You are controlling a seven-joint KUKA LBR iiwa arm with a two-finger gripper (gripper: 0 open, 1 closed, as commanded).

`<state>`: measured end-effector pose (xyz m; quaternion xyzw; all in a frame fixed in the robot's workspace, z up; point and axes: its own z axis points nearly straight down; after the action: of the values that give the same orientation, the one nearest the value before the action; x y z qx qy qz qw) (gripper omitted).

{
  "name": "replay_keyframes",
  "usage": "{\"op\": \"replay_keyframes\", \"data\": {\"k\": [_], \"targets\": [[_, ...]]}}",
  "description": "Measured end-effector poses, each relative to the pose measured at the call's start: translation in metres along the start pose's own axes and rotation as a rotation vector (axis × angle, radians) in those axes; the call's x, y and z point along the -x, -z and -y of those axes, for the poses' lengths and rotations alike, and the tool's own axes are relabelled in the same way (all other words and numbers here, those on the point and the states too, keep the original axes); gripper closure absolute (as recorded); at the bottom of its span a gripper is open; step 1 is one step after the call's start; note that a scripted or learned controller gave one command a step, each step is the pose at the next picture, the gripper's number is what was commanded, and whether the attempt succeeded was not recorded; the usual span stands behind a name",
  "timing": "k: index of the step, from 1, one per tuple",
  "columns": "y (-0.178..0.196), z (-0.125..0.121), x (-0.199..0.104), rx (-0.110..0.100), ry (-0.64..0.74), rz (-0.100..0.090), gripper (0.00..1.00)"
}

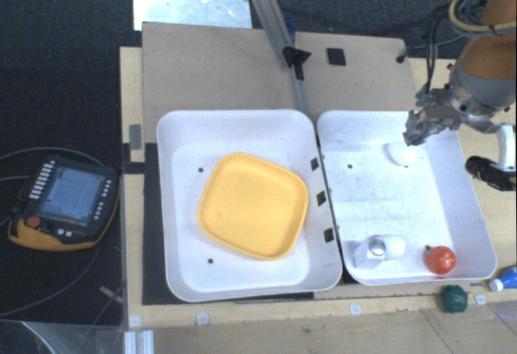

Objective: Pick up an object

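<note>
Hanging low over the far part of the right bin (460, 207), the gripper (420, 130) was seen just above a small white object (398, 153); whether it was wide, narrow or closed on anything could not be told. Nothing was seen lifted, so the pick was judged not yet done. A red ball (440, 259) and a silver-and-white item (380, 247) lay near the bin's front edge, and a yellow plate (253, 205) lay in the left bin (174, 183)
</note>
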<state>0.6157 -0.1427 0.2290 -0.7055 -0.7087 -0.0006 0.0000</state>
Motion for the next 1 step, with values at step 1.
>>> {"op": "replay_keyframes", "data": {"k": [1], "targets": [[0.0102, 0.0197, -0.0442, 0.001, -0.001, 0.0, 1.0]]}}
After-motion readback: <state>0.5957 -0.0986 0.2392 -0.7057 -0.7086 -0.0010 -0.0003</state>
